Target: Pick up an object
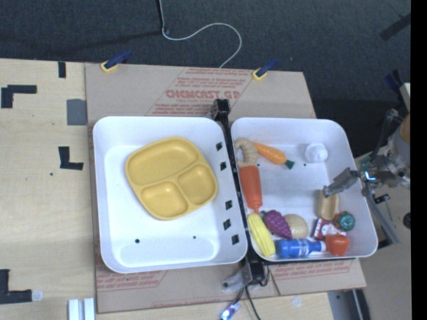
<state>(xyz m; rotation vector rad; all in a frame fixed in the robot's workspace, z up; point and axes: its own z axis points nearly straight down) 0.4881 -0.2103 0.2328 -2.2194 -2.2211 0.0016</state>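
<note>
The right bin point(333, 131) holds several toy foods. A carrot point(270, 153) lies near its back, with a white cap point(315, 153) to the right. An orange sausage point(251, 186) lies along the left wall. At the front sit a yellow corn cob point(261, 234), purple grapes point(277, 223), a beige lump point(296, 227), a blue bottle point(298, 248) and red pieces point(337, 244). A tan piece point(327, 207) lies by the right wall. My gripper point(335, 186) reaches in over the right rim, just above the tan piece; I see nothing held in it.
The left bin point(110, 199) bears a yellow divided plate point(171, 177). Black clips point(221, 108) join the bins along the middle. Both stand on a cardboard sheet point(200, 89), with a white cable point(200, 32) behind.
</note>
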